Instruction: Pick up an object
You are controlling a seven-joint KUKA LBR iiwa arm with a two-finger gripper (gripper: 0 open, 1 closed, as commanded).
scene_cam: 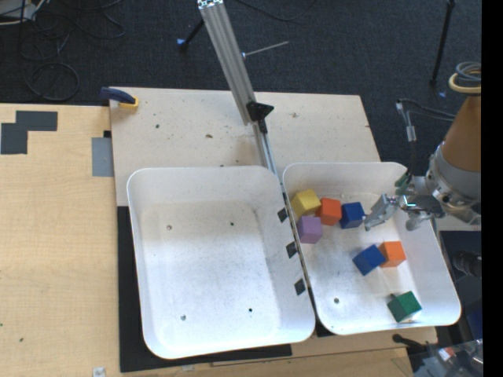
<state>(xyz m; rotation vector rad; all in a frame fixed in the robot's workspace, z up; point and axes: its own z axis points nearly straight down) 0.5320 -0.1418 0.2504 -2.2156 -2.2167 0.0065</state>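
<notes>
The right bin (440, 289) holds several small cubes. A yellow cube (306, 203), an orange cube (331, 210), a blue cube (352, 214) and a purple cube (310, 228) cluster near its upper left. A second blue cube (367, 259) touches a second orange cube (392, 253) in the middle, and a green cube (404, 305) lies near the front. My gripper (397, 217) hangs over the bin's upper right, open, with nothing between its fingers. Its left finger (380, 212) is just right of the first blue cube.
The left bin (157, 210) sits beside the right one, divided from it by a shared rim with black clips (289, 248). A slanted aluminium post (232, 61) rises behind the bins. A small blue-and-yellow item (120, 97) lies at the bench's far left corner.
</notes>
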